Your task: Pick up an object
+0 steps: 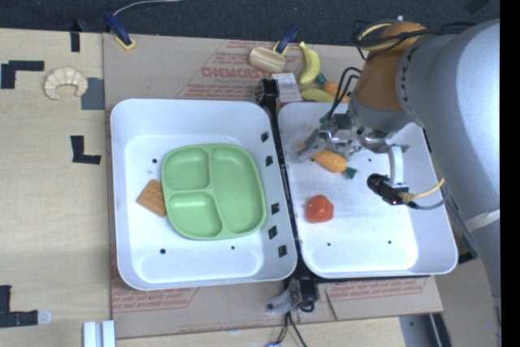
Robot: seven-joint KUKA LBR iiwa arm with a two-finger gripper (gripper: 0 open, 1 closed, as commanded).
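Bulky grey arm — orange band, yellow and black cables at the wrist.

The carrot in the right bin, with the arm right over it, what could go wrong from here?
The tool is low beside the carrot, which lies flat near the bin's back wall; a close could nudge it away rather than catch it. The red tomato looks round and may roll if bumped.

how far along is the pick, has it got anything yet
Done: the arm has reached into the right bin and the gripper is low over the orange carrot-like piece. In hand: closing in on that piece; whether it sits between the jaws is unclear. Left: a clear grasp and a lift. The red tomato-like piece lies untouched, as does the green plate in the left bin.
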